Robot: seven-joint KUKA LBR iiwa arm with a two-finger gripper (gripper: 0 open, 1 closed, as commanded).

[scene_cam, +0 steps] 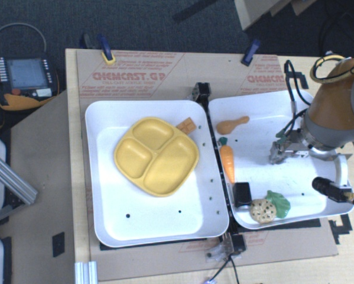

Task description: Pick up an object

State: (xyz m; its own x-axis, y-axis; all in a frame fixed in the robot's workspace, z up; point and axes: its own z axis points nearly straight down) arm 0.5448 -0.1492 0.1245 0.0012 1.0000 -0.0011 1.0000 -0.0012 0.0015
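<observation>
The bench holds 2 white bins side by side; the left bin (106, 206) carries a big yellow divided plate (156, 155) with a small brown block (186, 125) touching its upper right edge, and the right bin (265, 108) carries the smaller pieces; the arm (333, 108) reaches in from the right and sits over the right bin's right half, with the gripper (278, 152) low above bare white floor near the bin's middle; whether it is spread or pressed together I cannot tell, since the tips are too small and dark to read, and nothing shows between them; so the pick looks not yet done, by my judgement, with every candidate lying in the bin; going down in size, the orange carrot (227, 163) lies along the left wall, the tan drumstick-shaped piece (231, 125) near the upper left, the green leafy piece (278, 202) and the speckled cookie (260, 210) touching each other at the lower edge, and the black block (242, 194) just left of them; all are apart from the gripper, so reaching, closing and lifting are left.
</observation>
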